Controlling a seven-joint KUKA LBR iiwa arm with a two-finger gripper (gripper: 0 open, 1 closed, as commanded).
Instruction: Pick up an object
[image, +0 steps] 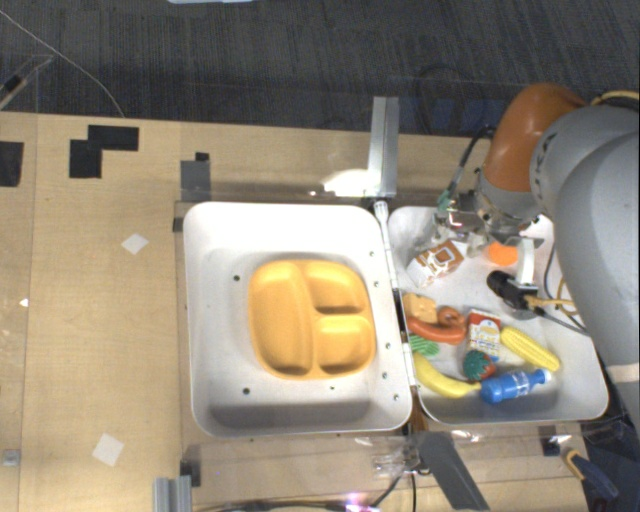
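1. Here, a yellow divided tray (308, 317) fills the left bin (205, 300) centre, margins open around it.
2. Toys crowd the right bin's (590, 390) front edge: banana (440, 378), corn (530, 349), blue bottle (513, 384).
3. The gripper (478, 228) hovers near the rear edge over a brown-and-white packet (438, 260); jaw state unclear.

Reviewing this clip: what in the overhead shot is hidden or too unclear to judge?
- The tool: the grey arm covers most of it, so its grip cannot be read.
- Right bin: its far right corner is behind the arm.
- Orange object beside the tool: partly covered, too small to identify.
- Small carton among the toys: its label is too small to read.
- The yellow tray in the left bin shows whole.
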